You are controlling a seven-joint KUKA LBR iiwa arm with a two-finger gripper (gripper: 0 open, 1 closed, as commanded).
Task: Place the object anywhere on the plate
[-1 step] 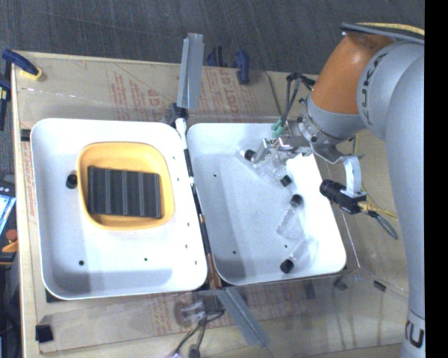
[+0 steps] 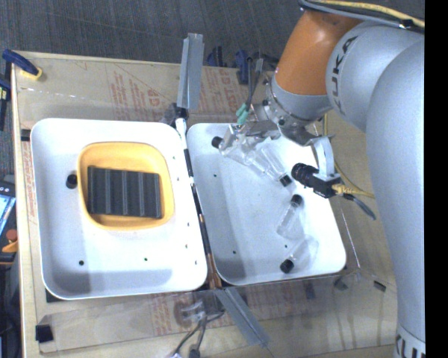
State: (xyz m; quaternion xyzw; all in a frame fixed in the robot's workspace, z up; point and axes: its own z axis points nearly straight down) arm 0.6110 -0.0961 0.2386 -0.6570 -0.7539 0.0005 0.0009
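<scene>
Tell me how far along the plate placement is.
Nothing looks done: the yellow plate in the left bin carries just its dark ridged insert. The pincer is low at the right bin's back corner, among clear bottles. The grasp, carry-over and placement remain.

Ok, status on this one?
Gripper low over right bin's far corner. Clear objects lying in right bin. Plate in left bin.
</scene>
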